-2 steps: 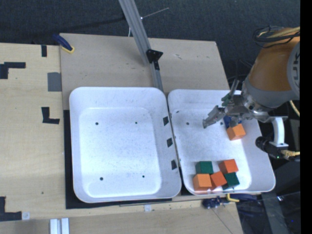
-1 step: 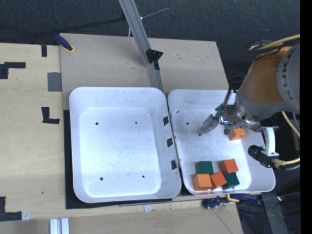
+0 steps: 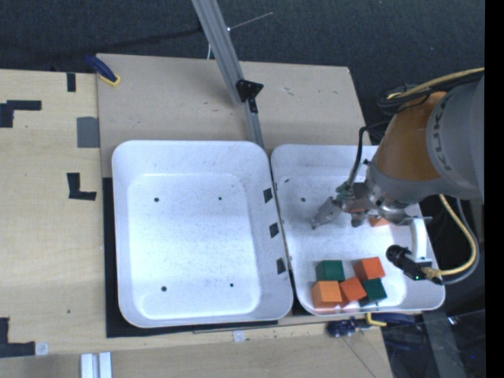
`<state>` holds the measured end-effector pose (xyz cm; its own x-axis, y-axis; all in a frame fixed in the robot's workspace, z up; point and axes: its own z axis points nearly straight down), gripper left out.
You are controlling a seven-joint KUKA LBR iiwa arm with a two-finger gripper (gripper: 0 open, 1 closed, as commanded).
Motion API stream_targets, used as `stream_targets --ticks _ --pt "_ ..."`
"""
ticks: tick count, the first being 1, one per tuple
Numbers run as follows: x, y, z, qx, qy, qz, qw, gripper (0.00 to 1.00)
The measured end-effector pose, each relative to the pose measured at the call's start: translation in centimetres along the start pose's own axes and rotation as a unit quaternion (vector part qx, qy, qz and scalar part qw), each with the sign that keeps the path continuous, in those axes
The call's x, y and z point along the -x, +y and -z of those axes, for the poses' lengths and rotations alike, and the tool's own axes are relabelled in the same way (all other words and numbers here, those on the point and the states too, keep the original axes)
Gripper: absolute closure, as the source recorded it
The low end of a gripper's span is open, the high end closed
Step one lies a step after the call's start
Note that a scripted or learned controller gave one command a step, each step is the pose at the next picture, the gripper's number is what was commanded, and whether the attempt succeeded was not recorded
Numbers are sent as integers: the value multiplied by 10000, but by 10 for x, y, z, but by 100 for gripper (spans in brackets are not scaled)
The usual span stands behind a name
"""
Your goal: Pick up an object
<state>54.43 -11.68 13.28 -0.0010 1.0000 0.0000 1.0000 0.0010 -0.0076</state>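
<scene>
No pick was yet made: the end effector (image 3: 324,215) hung over the right bin (image 3: 303,164), fingers spread and empty, with the blocks (image 3: 349,282) clustered just below-right of it.

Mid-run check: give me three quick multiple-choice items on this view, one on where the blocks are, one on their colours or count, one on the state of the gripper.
1. Where do the blocks lie?
A. left bin
B. near corner of the right bin
C. bench top

2. What colours are the blocks?
A. orange and green
B. blue and yellow
C. all red

3. What is between the gripper's fingers?
A. an orange block
B. a green block
C. nothing visible

Answers:
1 B: the blocks cluster in the right bin.
2 A: orange and green cubes show.
3 C: the gripper hangs above bare bin floor, apart from the cluster.
</scene>
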Motion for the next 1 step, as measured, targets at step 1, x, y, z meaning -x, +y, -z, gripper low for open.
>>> stream_targets --ticks 1 --pt "-1 1 13 20 5 11 10000 100"
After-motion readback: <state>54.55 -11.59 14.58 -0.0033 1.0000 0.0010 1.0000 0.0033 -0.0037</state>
